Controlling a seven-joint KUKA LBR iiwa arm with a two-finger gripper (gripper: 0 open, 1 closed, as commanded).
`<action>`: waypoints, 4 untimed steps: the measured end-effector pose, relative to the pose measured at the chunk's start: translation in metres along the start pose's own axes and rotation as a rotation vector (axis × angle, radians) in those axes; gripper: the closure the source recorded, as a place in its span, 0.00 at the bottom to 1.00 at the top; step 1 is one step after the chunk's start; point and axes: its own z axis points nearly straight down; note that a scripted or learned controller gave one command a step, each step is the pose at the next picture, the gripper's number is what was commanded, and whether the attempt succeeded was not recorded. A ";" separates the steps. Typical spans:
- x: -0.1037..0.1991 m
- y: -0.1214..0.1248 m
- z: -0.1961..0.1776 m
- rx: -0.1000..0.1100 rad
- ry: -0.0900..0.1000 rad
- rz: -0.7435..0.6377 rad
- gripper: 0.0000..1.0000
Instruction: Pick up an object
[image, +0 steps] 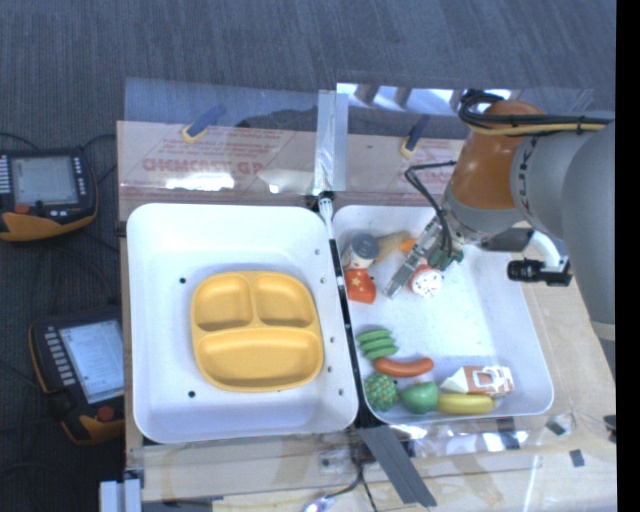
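Grey carpet is surrounding a bench (150, 150) that is carrying two shallow white bins side by side. The left bin (160, 250) is holding a yellow divided tray (258, 329) near its middle. The right bin (500, 320) is holding the loose objects: a small bottle with a grey cap (360, 250) and a red block (360, 288) are lying near the bin's far left corner, beside the wall shared with the left bin; a green pea pod (376, 343), a red-orange sausage (403, 366), a broccoli floret (380, 391), a green round fruit (420, 398), a banana (465, 404) and a small carton (482, 380) are lying along the near edge. The arm, grey with an orange band (485, 170), is reaching in over the far right corner of the bench, and the gripper (415, 275) is hanging low in the far part of the right bin, slanting toward the bottle. A white round object with red marks (427, 283) is lying against the fingers (400, 278); whether the fingers are spread or pressed together cannot be told. Two handheld control pendants (45, 190) are resting on the carpet beyond the left edge of the bench.
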 end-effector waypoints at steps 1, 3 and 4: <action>0.011 0.001 0.003 -0.010 0.000 0.087 0.00; -0.006 -0.034 0.004 -0.007 0.004 0.391 0.00; -0.004 0.003 0.006 0.026 0.016 0.602 0.00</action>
